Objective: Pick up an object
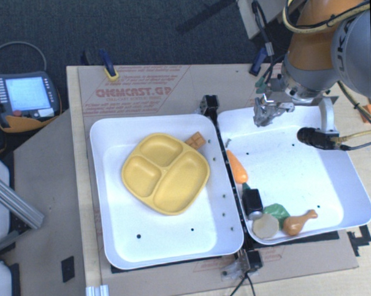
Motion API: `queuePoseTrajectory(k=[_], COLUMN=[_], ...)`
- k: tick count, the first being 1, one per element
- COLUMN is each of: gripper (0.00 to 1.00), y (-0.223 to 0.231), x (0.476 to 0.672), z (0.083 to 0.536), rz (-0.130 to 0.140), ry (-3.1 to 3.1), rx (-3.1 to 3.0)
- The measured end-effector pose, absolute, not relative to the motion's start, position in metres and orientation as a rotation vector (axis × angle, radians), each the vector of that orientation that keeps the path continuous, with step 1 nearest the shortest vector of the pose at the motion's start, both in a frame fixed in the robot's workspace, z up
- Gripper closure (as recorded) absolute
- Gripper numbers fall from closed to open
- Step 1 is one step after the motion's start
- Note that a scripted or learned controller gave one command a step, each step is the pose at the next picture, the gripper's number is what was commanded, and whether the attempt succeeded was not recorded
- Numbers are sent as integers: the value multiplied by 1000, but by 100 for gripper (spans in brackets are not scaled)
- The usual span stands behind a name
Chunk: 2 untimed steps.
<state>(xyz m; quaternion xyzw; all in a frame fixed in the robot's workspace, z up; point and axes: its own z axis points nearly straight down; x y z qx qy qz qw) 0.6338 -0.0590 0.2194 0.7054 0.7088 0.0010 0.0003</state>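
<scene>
Gripper hangs over the far-left corner of the right bin; can't tell if its claw is apart or together. Candidates, the carrot, black block and drumstick, crowd the near-left wall. Risk: fingers hitting the wall or neighbouring items, botching the grab.

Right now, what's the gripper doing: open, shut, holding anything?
Gripper: above the right bin's far edge, nothing between its fingers; open or shut cannot be told.

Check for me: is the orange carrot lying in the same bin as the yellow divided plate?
No, the carrot lies in the right bin, while the yellow plate sits in the left bin.
</scene>
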Motion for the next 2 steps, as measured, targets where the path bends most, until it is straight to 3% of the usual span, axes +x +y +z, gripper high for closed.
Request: queuePoseTrajectory(k=[2], gripper=[100], y=[60], x=[633], z=[232], rz=[5], ry=[2229], rx=[2214])
